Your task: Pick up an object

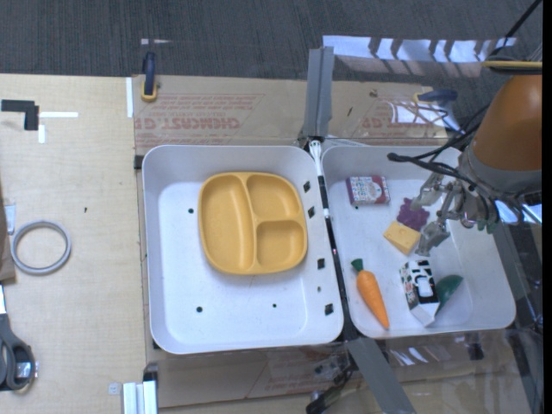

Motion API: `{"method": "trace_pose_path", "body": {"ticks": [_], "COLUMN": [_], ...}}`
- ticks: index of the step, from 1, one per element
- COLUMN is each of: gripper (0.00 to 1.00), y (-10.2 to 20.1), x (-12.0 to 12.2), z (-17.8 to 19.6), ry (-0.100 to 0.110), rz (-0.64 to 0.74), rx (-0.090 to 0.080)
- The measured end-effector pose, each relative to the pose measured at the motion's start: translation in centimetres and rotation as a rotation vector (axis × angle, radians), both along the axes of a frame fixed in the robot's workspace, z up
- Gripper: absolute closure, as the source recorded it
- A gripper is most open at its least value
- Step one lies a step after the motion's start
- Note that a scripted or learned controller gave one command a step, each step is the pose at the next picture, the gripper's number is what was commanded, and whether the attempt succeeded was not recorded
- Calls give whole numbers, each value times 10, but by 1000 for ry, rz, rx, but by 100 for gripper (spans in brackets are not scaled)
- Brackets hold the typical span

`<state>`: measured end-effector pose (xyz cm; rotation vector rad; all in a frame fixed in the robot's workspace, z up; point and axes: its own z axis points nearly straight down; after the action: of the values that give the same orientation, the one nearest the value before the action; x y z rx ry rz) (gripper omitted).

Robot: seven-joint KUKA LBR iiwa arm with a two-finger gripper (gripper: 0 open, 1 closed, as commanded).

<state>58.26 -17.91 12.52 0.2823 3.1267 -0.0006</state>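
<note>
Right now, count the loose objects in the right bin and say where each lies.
6: card box at the back, purple piece, yellow block, carrot front-left, white carton, green item. The gripper may hide more.

Tape roll [40,247] seen on wooden bench [78,317] — left of bins; scissors [15,362] lie below it — black bracket [23,110] noted farther up.

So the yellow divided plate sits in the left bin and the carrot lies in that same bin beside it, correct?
Not quite. The yellow divided plate does sit in the left bin, but the carrot lies in the right bin, near its left wall, as the camera view shows. The gripper hangs over that right bin too.
</note>
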Motion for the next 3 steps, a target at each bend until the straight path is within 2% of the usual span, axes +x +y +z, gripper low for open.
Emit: {"method": "trace_pose_path", "body": {"ticks": [1, 2, 3], "gripper": [0, 0, 0], "y": [-28, 3, 39], "x": [40, -32, -1], "z": [-17, 48, -32], "ry": [-3, 0, -3], "rz": [-354, -767, -1072], "rx": [0, 1, 2]}}
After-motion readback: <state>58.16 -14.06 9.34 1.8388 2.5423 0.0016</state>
